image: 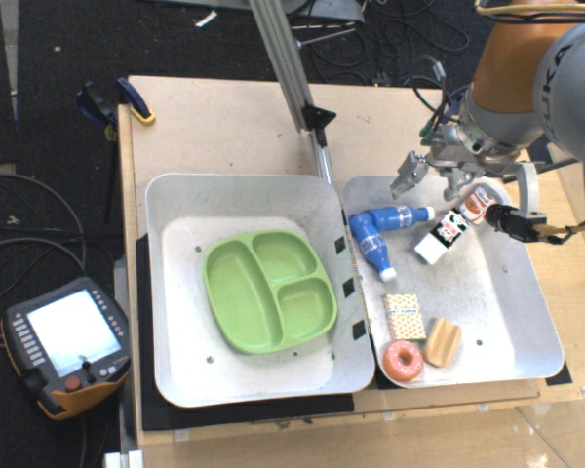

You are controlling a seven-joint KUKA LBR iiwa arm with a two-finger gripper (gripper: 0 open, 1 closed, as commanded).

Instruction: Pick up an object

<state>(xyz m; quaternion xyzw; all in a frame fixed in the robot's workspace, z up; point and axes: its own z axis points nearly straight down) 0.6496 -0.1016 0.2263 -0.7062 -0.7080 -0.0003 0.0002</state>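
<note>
Camera view from above: two shallow white bins are being shown side by side on a bench. One green divided plate (270, 291), with three compartments, is lying flat in the left bin (175, 213). Six things are lying in the right bin (526, 310): two blue bottles (378, 234) with white caps, touching at their bases in a V near the bin's upper left; one small black-and-white carton (441, 239) just beside them; one pink-frosted doughnut (403, 360), one bread roll (442, 343) and one checkered wafer (404, 316), grouped near the front edge. A red-and-white item (477, 204) is also being seen by the arm, too hidden to name. The gripper (435, 171) is being held above the right bin's far edge, over the bottles and carton. Whether its jaws are open or closed cannot be told, and nothing is seen held in it.
</note>
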